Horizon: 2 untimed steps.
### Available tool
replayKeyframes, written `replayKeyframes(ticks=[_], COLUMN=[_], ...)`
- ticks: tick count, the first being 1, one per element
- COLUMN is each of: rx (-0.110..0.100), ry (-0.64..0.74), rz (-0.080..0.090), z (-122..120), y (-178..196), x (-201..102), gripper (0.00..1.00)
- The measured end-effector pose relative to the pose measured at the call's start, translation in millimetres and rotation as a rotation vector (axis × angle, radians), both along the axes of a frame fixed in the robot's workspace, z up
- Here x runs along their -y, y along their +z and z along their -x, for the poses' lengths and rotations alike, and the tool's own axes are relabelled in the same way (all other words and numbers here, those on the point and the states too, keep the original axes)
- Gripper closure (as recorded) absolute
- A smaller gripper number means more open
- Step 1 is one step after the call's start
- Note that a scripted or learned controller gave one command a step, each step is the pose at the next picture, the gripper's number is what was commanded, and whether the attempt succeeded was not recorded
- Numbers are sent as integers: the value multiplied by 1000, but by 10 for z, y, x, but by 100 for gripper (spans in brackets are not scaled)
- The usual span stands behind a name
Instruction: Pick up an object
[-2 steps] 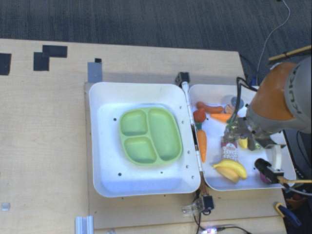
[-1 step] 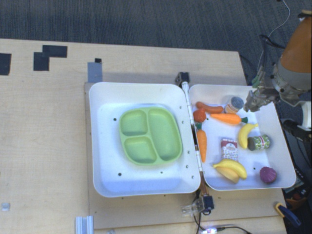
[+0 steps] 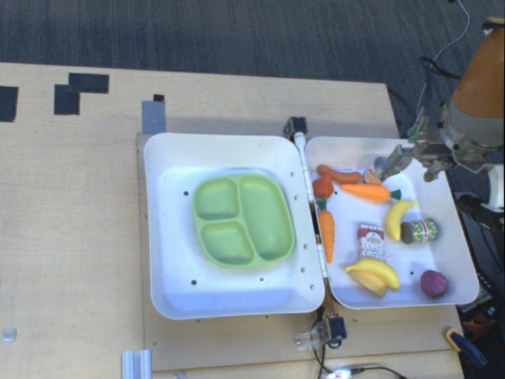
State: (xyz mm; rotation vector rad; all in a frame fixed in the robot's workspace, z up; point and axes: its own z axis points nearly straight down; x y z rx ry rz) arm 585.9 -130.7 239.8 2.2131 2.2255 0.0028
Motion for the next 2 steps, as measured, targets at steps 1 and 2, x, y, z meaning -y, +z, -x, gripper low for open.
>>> replayKeyframes(ticks=[1,2], rx=[14,20], ry=[-1,4], rz=[6,10], z=[96,79], y=[-1378,-1262], x=[226,231], gripper=[0,100])
